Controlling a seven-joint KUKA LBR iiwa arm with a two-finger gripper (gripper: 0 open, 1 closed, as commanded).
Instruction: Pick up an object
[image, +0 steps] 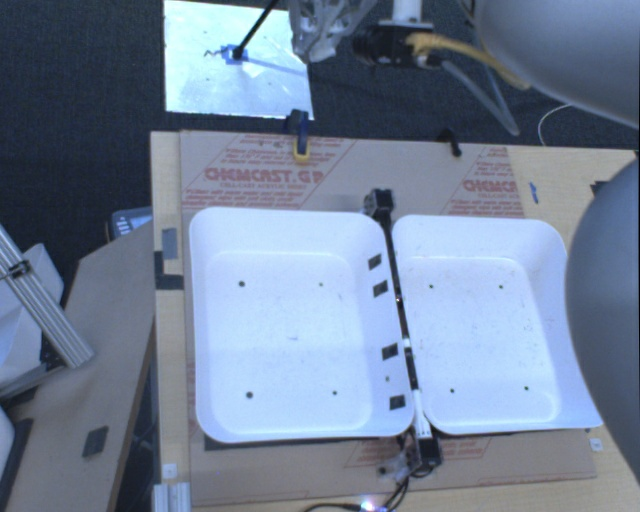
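Note:
Two shallow white bins sit side by side on the bench, the left bin (215, 235) and the right bin (540, 240). Their white floors show small dark dots and fine specks. My gripper (320, 32) hangs high at the top edge of the view, beyond the far side of the left bin and well away from both bins. A wide, blurred grey part of the arm (605, 300) covers the right bin's right rim, and another part fills the top right corner.
A brown cardboard sheet (260, 170) lies under the bins, with a blue and yellow clamp (299, 138) on its far edge. Black clips (381, 290) run along the seam between the bins. A shiny plate (220, 70) lies at the back left, and an aluminium bar (40, 310) stands at the left.

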